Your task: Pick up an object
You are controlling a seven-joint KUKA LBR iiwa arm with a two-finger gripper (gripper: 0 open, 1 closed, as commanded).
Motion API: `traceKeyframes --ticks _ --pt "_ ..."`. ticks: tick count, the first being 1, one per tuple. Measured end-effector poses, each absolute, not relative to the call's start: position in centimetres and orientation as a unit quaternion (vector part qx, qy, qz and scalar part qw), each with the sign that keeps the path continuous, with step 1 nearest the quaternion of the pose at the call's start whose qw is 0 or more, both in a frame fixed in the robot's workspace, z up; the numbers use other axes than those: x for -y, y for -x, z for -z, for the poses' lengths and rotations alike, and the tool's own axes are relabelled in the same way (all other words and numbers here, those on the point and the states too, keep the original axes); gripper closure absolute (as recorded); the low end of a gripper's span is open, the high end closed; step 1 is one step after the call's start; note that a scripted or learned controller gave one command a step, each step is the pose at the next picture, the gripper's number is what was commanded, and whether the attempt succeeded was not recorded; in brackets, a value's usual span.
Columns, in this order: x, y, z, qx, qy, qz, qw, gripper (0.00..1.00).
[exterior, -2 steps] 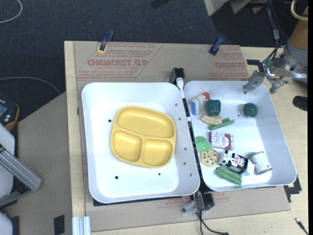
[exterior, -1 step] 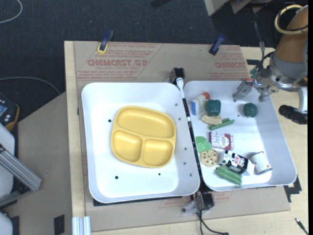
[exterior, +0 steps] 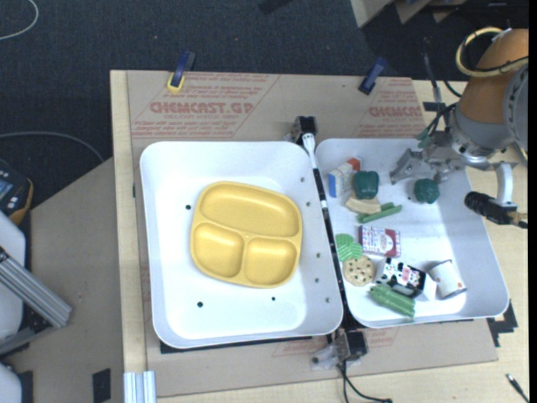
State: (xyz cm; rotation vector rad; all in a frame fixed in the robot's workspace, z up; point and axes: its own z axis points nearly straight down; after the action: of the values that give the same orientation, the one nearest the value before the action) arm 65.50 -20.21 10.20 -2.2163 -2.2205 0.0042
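Hand (exterior: pixel 422 168) in right bin (exterior: pixel 482 259), spread open just above the teal ball (exterior: pixel 426 191), apparently holding nothing.

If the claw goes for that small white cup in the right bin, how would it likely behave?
The white cup lies on its side, so it would probably roll when nudged. It looks small and thin-walled, likely light and easy to crush. Its smooth surface may slip.
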Motion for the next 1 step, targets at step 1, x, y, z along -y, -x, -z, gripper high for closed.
traceKeyframes --ticks 1 --pt "20.11 -65.5 -8.39 0.708 0.706 -0.001 0.002 0.0"
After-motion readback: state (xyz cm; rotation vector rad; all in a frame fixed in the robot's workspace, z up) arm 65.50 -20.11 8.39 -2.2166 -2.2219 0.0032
